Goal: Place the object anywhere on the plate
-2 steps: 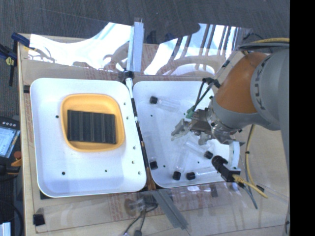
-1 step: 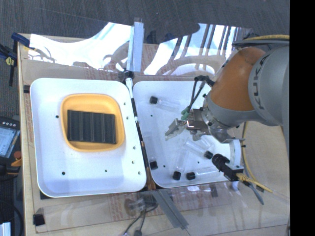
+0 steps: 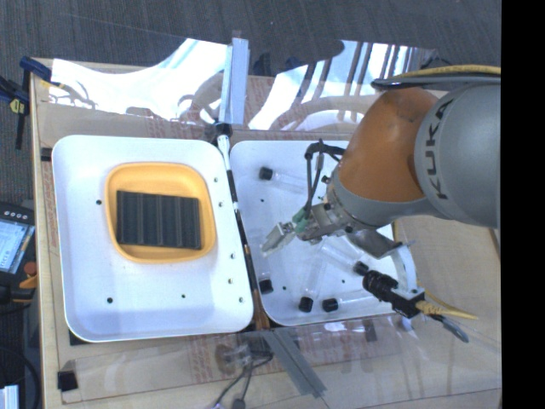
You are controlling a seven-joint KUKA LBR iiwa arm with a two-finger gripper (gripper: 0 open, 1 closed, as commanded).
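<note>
At the near rim of the right bin [image 3: 281, 190]: small black pieces [image 3: 305, 302], stubby, long axis too small to tell; likely the object, lying just nearward of the gripper [image 3: 274, 238]. Mid-bin: gripper low, aimed left, slung under the grey-and-orange arm [image 3: 400, 143] reaching from the right; spread or closed, cannot tell; nothing seen held. Leftward, in the left bin [image 3: 77, 228]: yellow plate [image 3: 157, 175], bare of pieces.

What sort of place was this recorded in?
Probably a robotics lab: a grey-and-orange KUKA arm reaches over the right bin of a side-by-side white pair; the left bin holds a yellow plate.
</note>
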